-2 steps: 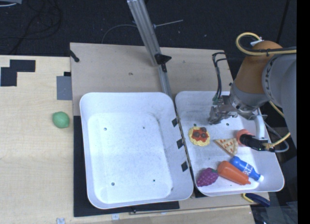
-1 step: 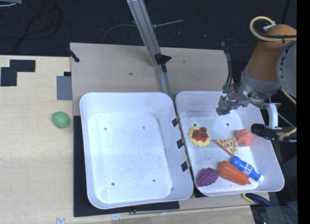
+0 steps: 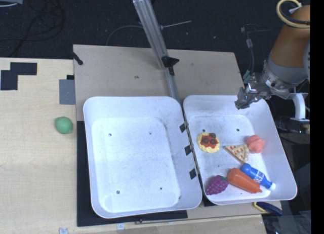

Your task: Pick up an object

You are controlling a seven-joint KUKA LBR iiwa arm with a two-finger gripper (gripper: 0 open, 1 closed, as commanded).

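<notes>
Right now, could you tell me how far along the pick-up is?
Nothing looks picked yet. The gripper hovers over the right bin's far rim. The pizza slice, carrot, grapes and blue bottle all lie in that bin. Descending, grasping and lifting remain.

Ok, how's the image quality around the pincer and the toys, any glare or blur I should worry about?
Camera view: lighting is even, and the right bin is bright white but not blown out. The pincer is small, dark and soft, so its fingers are unreadable. The toys read clearly by colour: orange carrot, purple grapes. The background above the bench is dark.
</notes>
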